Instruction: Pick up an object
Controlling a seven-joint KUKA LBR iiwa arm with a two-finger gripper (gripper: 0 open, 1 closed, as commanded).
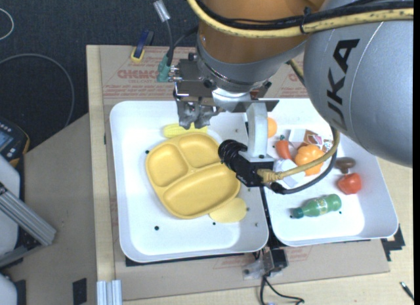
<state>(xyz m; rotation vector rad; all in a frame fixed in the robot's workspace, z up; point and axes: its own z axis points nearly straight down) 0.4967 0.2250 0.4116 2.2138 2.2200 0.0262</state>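
Starting at your left, the worktop (98,231) carries the left bin (121,185), and pretty much all that's in it is a big yellow divided plate (190,176) lying flat, turned at an angle. A pale yellow flat piece (172,130) pokes out at the plate's far left corner, and a second pale yellow piece (231,213) sticks out from under its near right corner.

The gripper (191,121) is down low right over that far corner, just above the first pale piece and at the plate's rim. Whether it's clamped or let go, you can't tell from this angle, and nothing clearly sits in its grip.

Moving over to the right bin (367,222), you've got a small pile of toy food. There's an orange (308,157) near the middle with a white packet (316,139) just behind it. A green bottle (318,205) lies on its side towards the front. Further right there's a brown lump (344,163) and a red tomato (350,183) close together.
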